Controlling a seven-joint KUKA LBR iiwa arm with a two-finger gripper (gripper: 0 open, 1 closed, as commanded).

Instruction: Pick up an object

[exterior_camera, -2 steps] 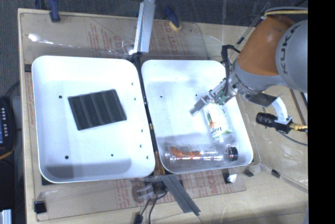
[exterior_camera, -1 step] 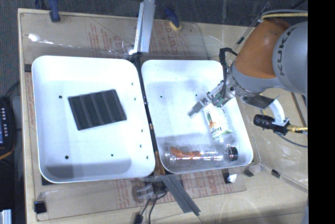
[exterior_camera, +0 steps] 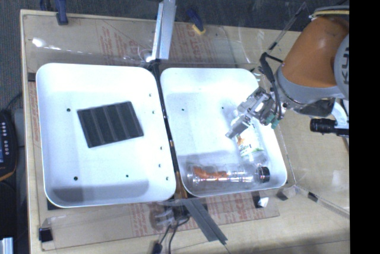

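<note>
In the right bin [exterior_camera: 196, 86] my gripper [exterior_camera: 240, 123] reaches in from the right and hangs low over the bin's right side. Just below its tips lies a small clear bottle [exterior_camera: 249, 146] with a white and orange label, standing along the bin's right wall. A long clear plastic tube [exterior_camera: 228, 174] with an orange item inside and a black cap lies along the bin's front wall. I see nothing between the fingers.
The left bin [exterior_camera: 53, 146] holds a dark ribbed rectangular pad [exterior_camera: 110, 123]. A metal bar [exterior_camera: 163, 30] rises at the back between the bins. Blue clamps [exterior_camera: 60, 8] sit at the bench's back edge.
</note>
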